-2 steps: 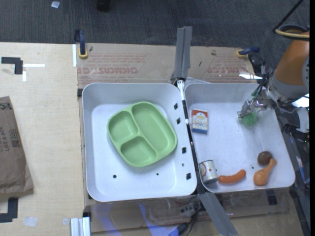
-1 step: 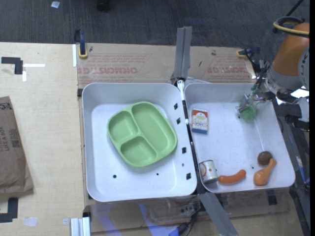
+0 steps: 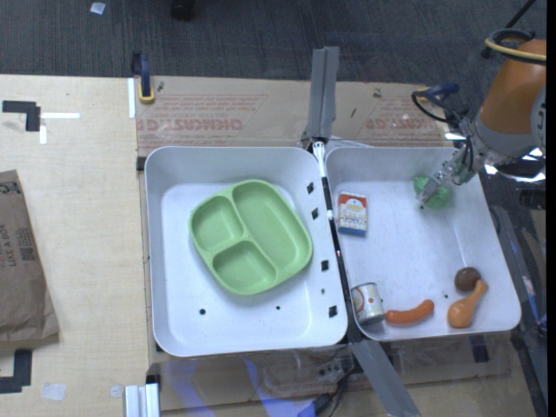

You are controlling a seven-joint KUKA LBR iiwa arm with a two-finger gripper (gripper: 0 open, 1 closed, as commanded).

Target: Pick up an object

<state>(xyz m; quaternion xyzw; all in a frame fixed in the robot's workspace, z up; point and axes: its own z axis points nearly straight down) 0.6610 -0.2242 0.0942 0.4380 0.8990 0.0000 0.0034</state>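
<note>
Two shallow white bins sit side by side on the bench. The left bin (image 3: 165, 259) holds one thing — a green divided plate (image 3: 250, 235) with three compartments, lying flat near the bin's middle and turned at a slant.

The right bin (image 3: 408, 259) holds the loose objects. A small carton (image 3: 352, 213) with a red and white face lies flat toward the far left of this bin, just beside the divider between the bins. At the near left corner a small can (image 3: 367, 302) lies on its side, its metal end facing left. Just right of it, an orange sausage-shaped piece (image 3: 410, 313) lies along the near wall, close to the can, though contact cannot be made out. Further right, an orange drumstick-shaped toy (image 3: 466, 305) lies tilted, with a dark brown round object (image 3: 467, 278) at its far end, touching or nearly so.

The arm comes in from the right, its orange band high at the far right corner. The gripper (image 3: 433, 189) reaches down at a slant into the far right part of the right bin, its tip at a small green object (image 3: 436, 195) that sits close to the far wall. The fingertips overlap the green object — whether the jaws are spread, pressed together or pinching it cannot be told from this angle, and it is unclear whether the object rests on the bin floor.

Beyond the bins lies a sheet of brown cardboard (image 3: 226, 115) with red printing.
</note>
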